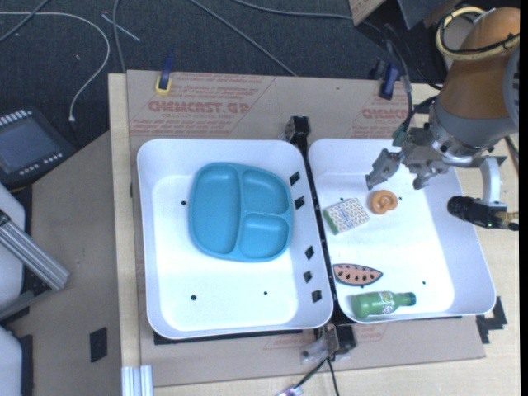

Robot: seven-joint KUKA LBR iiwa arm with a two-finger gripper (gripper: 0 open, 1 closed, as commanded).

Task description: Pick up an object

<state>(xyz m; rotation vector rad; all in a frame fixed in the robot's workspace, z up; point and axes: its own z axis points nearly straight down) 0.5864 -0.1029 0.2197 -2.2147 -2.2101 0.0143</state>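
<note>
We see the grey two-finger claw (402, 174) with its fingers spread, holding nothing, in the right white bin (462, 254). The small orange round object (382, 201) lies just below it. The bench (247, 97) is brown board.

We see bright, even overhead light, the white bins (157, 221) nearly washed out, shadows soft, edges slightly blurred.

the grey arm (474, 97) comes in from the right, with its orange band up near the top corner. it bends down to the wrist. the gripper (404, 170) hangs at the end, pointing down. its two fingers (382, 170) are spread apart, with nothing between them.
</note>
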